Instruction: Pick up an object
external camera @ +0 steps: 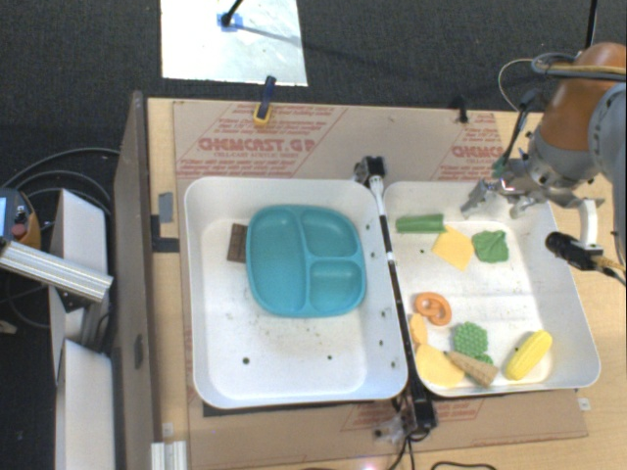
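The right bin [563,302] holds several toy foods: a green pod [419,224], a yellow wedge [454,248], a green leaf [490,246], an orange ring [432,307], a round green piece [470,339], a yellow corn cob [527,353], a tan cone [472,368] and a pale yellow piece [434,365]. My gripper [500,201] hangs over the bin's far edge, just above and behind the green leaf. Its two metal fingers are spread apart with nothing between them.
The left bin [220,360] holds a teal divided plate [305,260] with a small brown block [237,243] beside its left rim. A raised divider [390,262] runs between the two bins. Cables and a metal rail [54,270] lie off the bench to the left.
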